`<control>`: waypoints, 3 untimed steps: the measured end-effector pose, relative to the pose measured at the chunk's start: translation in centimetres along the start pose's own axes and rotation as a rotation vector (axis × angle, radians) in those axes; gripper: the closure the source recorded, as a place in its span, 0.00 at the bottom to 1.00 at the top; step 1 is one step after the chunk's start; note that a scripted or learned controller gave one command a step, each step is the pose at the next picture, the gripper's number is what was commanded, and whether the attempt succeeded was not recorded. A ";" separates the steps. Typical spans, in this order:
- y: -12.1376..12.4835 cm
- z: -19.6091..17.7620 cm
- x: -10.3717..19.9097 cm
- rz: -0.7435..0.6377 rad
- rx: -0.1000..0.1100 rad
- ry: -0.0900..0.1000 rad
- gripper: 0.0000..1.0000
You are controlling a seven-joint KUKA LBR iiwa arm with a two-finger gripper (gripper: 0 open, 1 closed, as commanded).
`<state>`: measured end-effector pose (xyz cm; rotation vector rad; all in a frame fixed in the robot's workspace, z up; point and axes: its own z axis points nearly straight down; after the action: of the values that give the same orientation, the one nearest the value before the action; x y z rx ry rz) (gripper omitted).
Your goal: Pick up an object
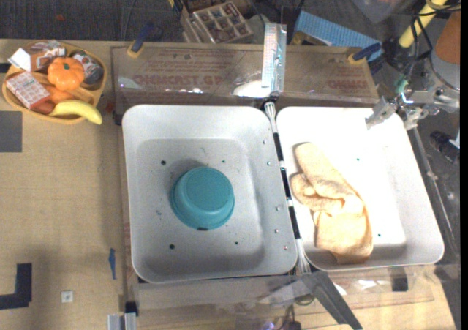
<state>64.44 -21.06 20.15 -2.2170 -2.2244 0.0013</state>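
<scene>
A teal bowl (203,197) lies upside down in the middle of the left bin (146,131). A crumpled tan cloth (330,202) stretches along the left side of the right bin (409,197), from its middle down to its near rim. My gripper (393,115) hangs over the right bin's far right corner, well apart from the cloth and the bowl. Its two fingers stand apart with nothing between them.
A divider ridge (281,175) separates the two bins. A basket (51,83) with a banana, an orange pumpkin and small boxes sits on the bench at far left. Cardboard (190,76) and clutter line the back edge.
</scene>
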 end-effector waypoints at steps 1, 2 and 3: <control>-6.5 9.3 5.6 -0.167 0.000 0.000 0.00; -11.2 11.2 3.8 -0.436 -0.012 -0.002 0.00; -11.1 10.3 3.7 -0.433 -0.015 -0.003 1.00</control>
<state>53.32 -17.45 9.84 -1.6942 -2.6588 -0.0129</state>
